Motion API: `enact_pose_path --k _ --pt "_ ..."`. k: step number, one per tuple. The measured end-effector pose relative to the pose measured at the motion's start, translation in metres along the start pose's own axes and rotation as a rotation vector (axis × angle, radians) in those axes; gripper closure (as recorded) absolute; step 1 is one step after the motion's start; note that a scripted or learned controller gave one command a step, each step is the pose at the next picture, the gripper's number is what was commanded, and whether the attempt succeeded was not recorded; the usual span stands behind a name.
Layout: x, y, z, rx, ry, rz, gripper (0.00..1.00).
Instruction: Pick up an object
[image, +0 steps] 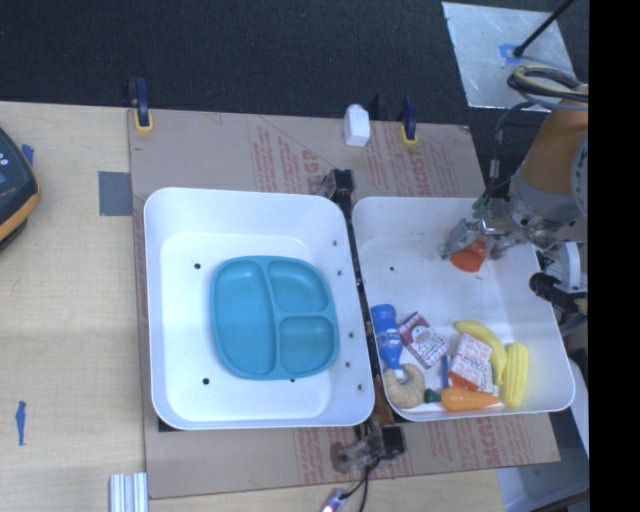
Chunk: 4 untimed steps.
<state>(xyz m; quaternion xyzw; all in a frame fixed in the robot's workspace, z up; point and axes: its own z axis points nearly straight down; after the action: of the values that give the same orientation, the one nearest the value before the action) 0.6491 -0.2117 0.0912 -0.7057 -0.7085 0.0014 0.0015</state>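
My gripper (478, 240) hangs over the upper part of the right bin (420, 225), at the end of the grey arm with its orange band. A small orange-red object (467, 261) sits directly at the gripper's tip, touching or nearly touching it; whether it is gripped is unclear. Further objects lie along the bin's front: a blue bottle (385, 330), a red-and-white packet (424, 341), a banana (482, 338), a corn cob (516, 374), a carrot (468, 400) and a beige pretzel-like piece (405, 385).
The left bin (170, 300) holds a blue divided plate (274, 317). The two bins meet along a raised rim (355, 300). Cables and black arm parts (555, 285) stand at the right bin's right side.
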Motion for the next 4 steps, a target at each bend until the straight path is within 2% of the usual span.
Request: enact_pose_path --k 1,2,3,4 --pt "0.000 -0.042 -0.041 -0.002 -0.001 0.000 0.00" --pt "0.000 0.003 0.000 -0.001 0.000 0.000 0.00" --pt "0.000 -0.055 -0.072 -0.002 0.000 0.001 0.00" --pt "0.000 -0.021 0.000 0.001 -0.001 -0.002 0.00"
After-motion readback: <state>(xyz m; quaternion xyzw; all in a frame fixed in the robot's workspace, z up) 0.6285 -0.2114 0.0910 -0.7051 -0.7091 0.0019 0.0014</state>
